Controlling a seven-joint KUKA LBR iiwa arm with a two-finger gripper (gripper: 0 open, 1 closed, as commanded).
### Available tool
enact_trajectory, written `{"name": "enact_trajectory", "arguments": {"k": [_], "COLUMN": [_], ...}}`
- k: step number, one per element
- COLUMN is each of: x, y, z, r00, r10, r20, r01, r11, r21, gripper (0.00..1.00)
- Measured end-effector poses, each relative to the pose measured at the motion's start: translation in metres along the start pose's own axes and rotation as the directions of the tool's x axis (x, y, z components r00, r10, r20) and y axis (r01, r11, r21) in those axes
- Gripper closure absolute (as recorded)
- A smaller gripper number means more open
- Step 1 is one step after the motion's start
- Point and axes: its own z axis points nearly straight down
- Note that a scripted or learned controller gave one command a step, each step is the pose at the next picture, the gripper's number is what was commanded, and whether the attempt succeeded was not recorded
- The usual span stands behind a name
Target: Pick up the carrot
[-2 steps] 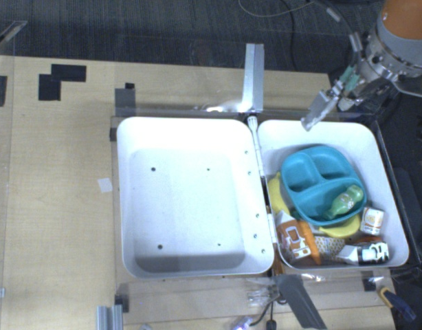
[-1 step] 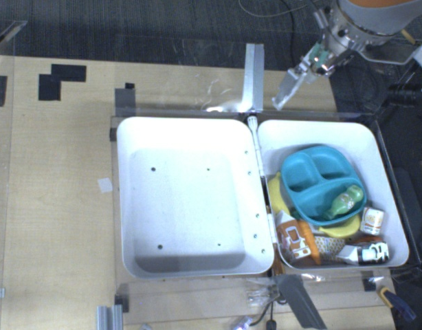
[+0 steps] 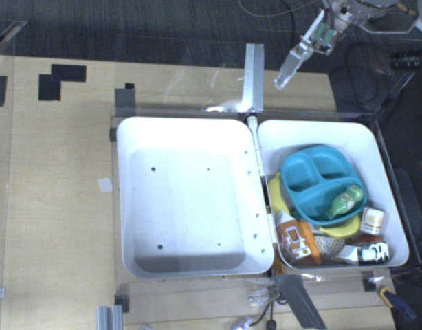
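The carrot is a short orange piece in the near left corner of the right bin. It lies between a brown snack packet and a yellow item. My gripper hangs high beyond the far edge of the right bin, near the upright metal post, and points down and to the left. It is far from the carrot, and nothing hangs from it.
A blue divided plate holding a green object fills the middle of the right bin. A small jar and a dark bottle lie at its near right. The left bin stands beside it.
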Motion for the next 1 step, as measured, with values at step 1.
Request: {"name": "enact_trajectory", "arguments": {"k": [1], "x": [0.0254], "y": [0.0421], "z": [-0.0001], "r00": [0.989], "r10": [-0.145], "r20": [0.0], "r01": [0.145], "r11": [0.989], "r21": [-0.001], "gripper": [0.0]}}
